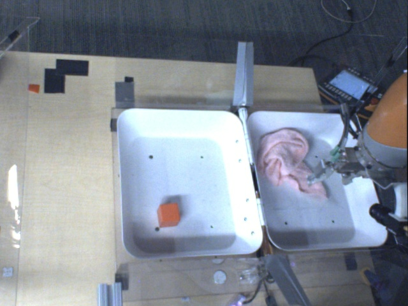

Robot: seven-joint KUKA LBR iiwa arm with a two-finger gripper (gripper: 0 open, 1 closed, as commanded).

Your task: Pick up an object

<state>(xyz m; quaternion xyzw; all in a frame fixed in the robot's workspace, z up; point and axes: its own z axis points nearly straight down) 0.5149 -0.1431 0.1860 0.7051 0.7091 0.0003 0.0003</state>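
Note:
A crumpled pink cloth [285, 160] lies in the upper left part of the right bin [338, 231]. A small orange block [169, 215] sits in the lower left of the left bin [191, 129]. My gripper [324, 166] reaches in from the right and hangs low over the right bin, at the cloth's lower right edge. It is open, with one fingertip [313, 178] touching the cloth's fringe and the other just off to the upper right. Nothing is held between them.
A metal divider post [243, 75] stands behind the seam between the two bins. Black and orange markers [60, 75] lie on the wooden bench at the far left. A device with a lit screen [349, 85] sits behind the right bin.

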